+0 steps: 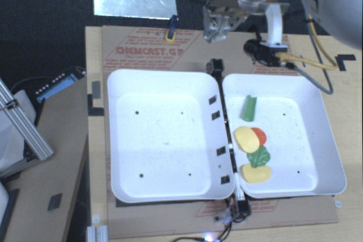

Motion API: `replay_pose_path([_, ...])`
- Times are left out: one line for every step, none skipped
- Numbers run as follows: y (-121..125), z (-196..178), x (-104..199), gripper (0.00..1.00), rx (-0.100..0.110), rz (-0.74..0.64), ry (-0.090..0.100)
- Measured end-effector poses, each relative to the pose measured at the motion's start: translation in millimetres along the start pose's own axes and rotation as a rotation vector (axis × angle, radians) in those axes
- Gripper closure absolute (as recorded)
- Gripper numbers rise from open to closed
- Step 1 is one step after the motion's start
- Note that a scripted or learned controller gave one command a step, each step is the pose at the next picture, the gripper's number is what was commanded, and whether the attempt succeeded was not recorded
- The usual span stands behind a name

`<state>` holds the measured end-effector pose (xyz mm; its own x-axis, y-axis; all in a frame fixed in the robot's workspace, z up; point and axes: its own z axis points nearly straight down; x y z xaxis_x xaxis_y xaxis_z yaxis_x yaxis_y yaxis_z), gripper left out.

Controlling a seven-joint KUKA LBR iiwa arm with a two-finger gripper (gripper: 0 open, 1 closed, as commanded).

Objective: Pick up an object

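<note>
The task is, as far as I can judge, not yet begun in its real part: nothing is lifted, and all the objects lie in the right bin (320,122), close to its left wall. There is a green oblong piece (249,108) near the top, lying a little tilted, and below it a small cluster: a pale yellow rounded piece (246,138) with a red round piece (260,134) touching it on its right side, then a dark green leafy piece (260,157) just under them, and a yellow piece (256,174) at the bottom, touching the leafy one. They look like toy food, but I cannot name them more exactly. The left bin (122,122) has no objects in it. The gripper (216,28) hangs high above the bench, beyond the far edge of the bins and over the cardboard sheet (147,51), well apart from every object. Nothing is seen between its fingers, and I cannot tell how wide they stand, because this part is blurred and small. What is left, in my judgement, is nearly everything: to choose one piece, to come down over it, to close and to lift. The green oblong piece lies apart from the others, so it seems the easier one.
</note>
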<state>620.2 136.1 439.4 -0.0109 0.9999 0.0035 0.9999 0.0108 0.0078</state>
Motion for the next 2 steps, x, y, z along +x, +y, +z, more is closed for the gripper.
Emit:
replay_pose_path([41, 20, -70, 1.00, 0.005, 0.014, -0.005])
replay_pose_path([4, 144, 75, 1.00, 0.017, -0.005, -0.001])
